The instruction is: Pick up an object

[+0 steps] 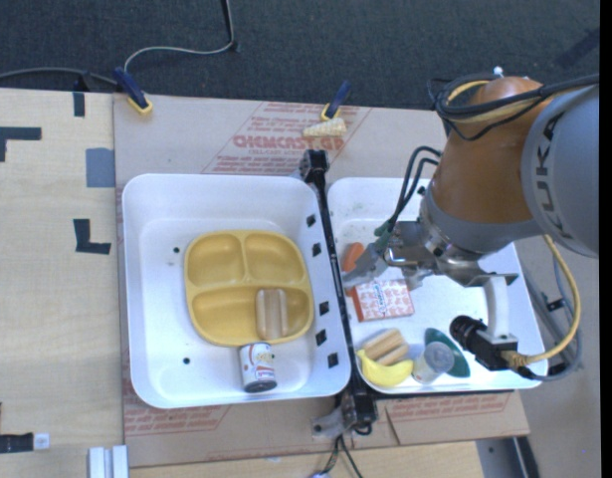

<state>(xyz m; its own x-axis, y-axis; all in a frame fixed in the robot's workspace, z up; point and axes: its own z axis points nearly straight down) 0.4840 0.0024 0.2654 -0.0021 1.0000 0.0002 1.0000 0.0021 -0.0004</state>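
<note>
I am seeing a divided plate (248,285) lying in the left bin (146,267), a hot dog (273,313) sitting in its near compartment, and a can (258,366) lying just nearer. In the right bin (524,312), a card (384,300) is lying left of centre, with a banana (387,371) near it.

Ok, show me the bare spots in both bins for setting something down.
Left bin: bare floor left of the yellow plate and along the far wall. Right bin: bare patch at its far end. Crowded near the banana, bread and card.
</note>
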